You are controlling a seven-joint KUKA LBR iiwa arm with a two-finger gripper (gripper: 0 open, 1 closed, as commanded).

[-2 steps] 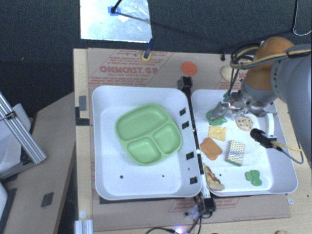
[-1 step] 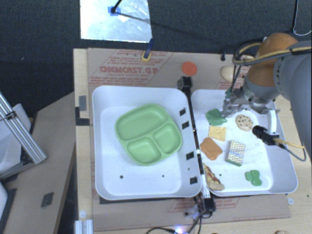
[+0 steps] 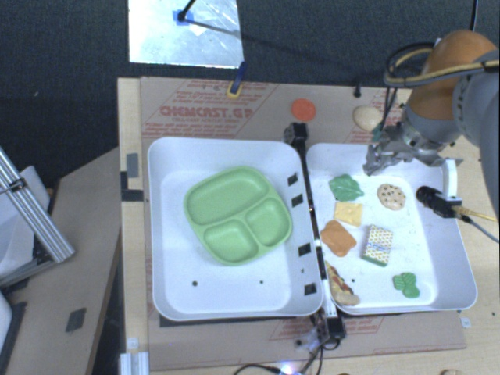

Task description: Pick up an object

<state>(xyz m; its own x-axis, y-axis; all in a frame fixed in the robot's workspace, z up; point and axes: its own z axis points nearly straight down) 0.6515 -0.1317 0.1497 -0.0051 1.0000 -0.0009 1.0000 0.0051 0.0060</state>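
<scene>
Nearest the camera, a pizza slice lies at the right bin's front edge. The end effector hovers empty above the leaf; finger spread indeterminate. Step: approach. Next: descend squarely onto the leaf.

Red print runs along the cardboard sheet under the bins, well left of the jaws and a little behind them. It seems to read "CHEMCAST GP", though the letters are blurred. Smaller red lines nearby are unreadable.
</scene>
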